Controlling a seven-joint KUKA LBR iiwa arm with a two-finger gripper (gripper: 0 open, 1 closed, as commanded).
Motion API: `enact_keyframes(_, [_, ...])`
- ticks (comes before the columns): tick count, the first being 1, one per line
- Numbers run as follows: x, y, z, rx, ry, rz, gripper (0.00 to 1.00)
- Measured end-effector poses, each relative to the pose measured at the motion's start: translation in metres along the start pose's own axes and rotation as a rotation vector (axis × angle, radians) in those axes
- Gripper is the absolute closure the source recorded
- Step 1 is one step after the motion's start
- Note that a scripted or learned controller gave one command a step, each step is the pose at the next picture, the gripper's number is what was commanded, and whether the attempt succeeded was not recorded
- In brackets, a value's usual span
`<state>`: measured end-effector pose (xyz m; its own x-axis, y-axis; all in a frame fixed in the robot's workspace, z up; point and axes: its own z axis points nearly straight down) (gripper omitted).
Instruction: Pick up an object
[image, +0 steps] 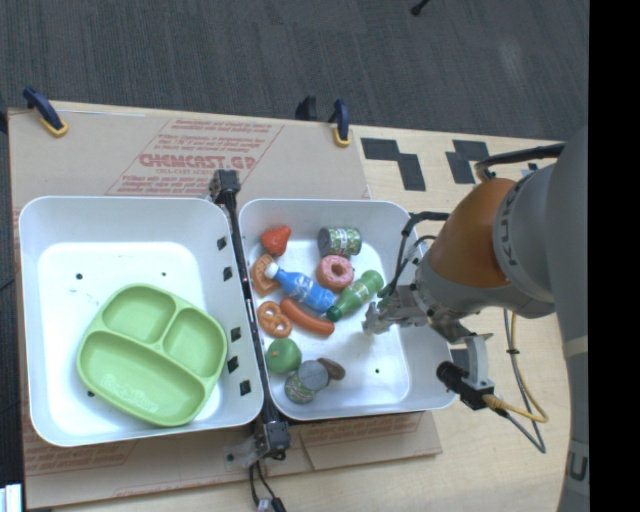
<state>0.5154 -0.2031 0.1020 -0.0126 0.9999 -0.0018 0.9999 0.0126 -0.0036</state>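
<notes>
Your pincer (378, 318), its state impossible to tell, hangs just right of the green bottle (356, 294): likely light, slippery plastic, best taken mid-body.

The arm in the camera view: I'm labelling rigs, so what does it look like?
A thick grey arm with a rounded orange band above the wrist, ending in a metallic gripper. Thin dark cables loop beside it, and a yellow cable trails below.
</notes>
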Motion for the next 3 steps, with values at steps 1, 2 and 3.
enact_keyframes(1, [0.046, -0.029, -0.176, -0.008, -0.001, 0.006, 1.0])
enact_keyframes(2, [0.006, -0.01, -0.1, 0.0, 0.001, 0.007, 1.0])
enact_keyframes(3, [-0.009, 0.072, -0.165, -0.005, 0.001, 0.007, 1.0])
